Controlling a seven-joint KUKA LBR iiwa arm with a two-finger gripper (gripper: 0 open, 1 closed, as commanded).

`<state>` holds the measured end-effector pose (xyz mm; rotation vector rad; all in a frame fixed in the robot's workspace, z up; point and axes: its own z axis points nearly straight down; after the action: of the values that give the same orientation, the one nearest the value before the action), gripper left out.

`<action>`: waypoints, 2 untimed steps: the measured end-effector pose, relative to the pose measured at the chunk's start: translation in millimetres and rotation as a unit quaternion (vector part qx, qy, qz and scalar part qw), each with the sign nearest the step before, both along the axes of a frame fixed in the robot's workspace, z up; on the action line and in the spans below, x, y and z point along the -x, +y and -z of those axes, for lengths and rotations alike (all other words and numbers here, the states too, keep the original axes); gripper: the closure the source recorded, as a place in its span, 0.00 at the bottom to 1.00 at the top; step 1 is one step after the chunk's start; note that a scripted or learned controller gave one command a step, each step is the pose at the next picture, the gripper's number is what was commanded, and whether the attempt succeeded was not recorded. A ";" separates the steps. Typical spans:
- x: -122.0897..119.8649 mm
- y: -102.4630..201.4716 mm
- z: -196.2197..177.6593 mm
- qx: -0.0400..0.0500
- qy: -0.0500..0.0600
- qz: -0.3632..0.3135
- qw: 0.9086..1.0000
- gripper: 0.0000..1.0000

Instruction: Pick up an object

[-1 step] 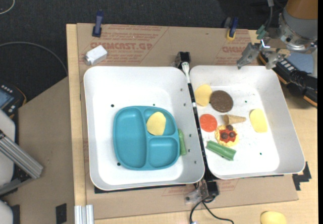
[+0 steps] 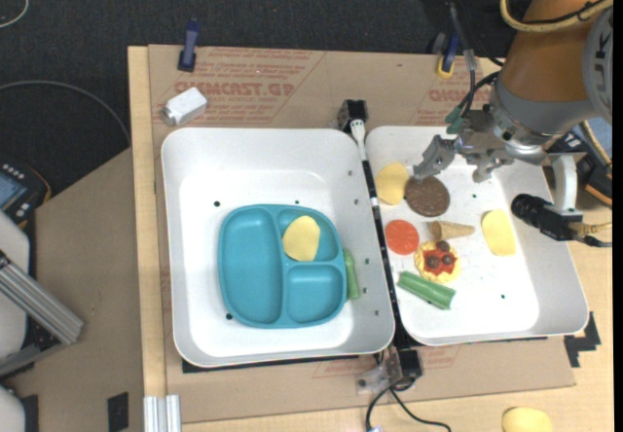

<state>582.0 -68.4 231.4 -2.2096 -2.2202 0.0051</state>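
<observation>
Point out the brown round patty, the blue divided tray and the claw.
brown round patty (image 2: 426, 197): camera view, middle of its top face.
blue divided tray (image 2: 255, 265): camera view, floor of its large left compartment.
claw (image 2: 458, 165): camera view, midway between its fingertips.

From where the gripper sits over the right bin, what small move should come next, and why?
Probably straight down. The gripper, fingers apart, hovers above the brown cookie in the right bin, holding nothing. The yellow piece lies close beside it, so a careful descent matters.
</observation>
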 end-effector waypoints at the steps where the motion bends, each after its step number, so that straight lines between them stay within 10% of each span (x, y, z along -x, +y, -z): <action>1: 61.0 57.9 32.3 0.000 0.001 0.000 1.000 0.00; 2: 105.8 -3.6 47.7 0.002 -0.001 0.007 1.000 0.00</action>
<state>476.2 -72.0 183.7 -2.2270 -2.2084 0.0084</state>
